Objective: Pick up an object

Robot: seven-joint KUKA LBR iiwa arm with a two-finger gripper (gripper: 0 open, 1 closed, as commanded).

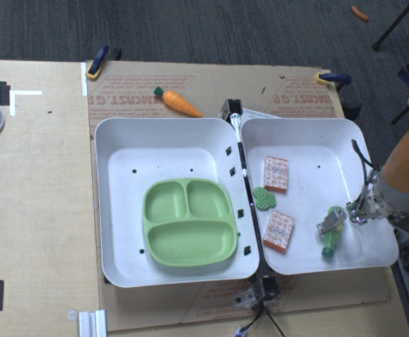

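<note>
One green bottle [329,243] lies under our gripper [333,221], grip state unclear, so we should centre before clamping.

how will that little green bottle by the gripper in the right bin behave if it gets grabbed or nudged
The green bottle lies on its side on the right bin floor, so a nudge would probably roll it. It looks small and plastic, likely light and stiff. Its smooth rounded body might slip between the fingers of the gripper.
</note>
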